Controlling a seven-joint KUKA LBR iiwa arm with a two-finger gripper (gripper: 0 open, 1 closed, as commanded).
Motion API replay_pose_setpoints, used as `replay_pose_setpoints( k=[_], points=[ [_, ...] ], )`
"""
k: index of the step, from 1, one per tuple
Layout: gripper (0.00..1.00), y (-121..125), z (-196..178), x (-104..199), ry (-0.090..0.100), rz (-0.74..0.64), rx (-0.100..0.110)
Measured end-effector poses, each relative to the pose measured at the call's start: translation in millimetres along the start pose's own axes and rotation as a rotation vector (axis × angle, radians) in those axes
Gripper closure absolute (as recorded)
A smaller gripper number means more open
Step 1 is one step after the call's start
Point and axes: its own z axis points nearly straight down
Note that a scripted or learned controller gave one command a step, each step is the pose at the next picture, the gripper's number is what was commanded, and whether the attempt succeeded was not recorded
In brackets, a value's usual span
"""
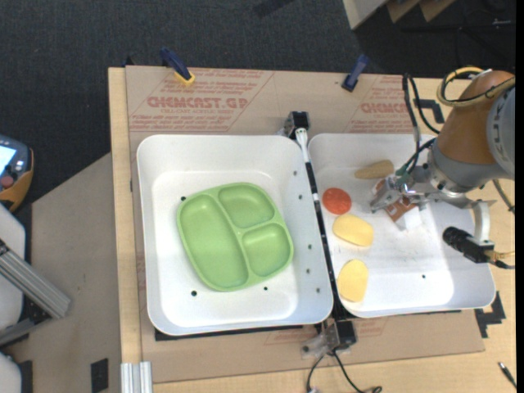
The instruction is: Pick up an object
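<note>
Currently pincer [399, 201] sits low in right bin [458, 289]; finger spread: cannot tell. Nearest target: red ball [336, 200], just to its left, touching yellow piece [354, 230] below it.

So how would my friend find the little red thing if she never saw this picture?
Look at the right-hand white bin, the one the arm reaches into. Along its left wall, near the divider, small items sit in a column. The red round piece is the top one there, above two pale yellow pieces, and the only red item in either bin.
</note>
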Motion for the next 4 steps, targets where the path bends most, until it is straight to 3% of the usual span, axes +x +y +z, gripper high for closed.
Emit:
replay_pose_setpoints(
  k=[1,2,3,4],
  points=[
    [1.00,0,-13,-4,-0.003,0.004,-0.004],
    [1.00,36,-22,51,0.005,0.003,0.028],
    [1.00,80,-134,139,0.001,-0.004,-0.010],
    [1.00,76,-103,205,0.003,-0.002,0.008]
  ],
)
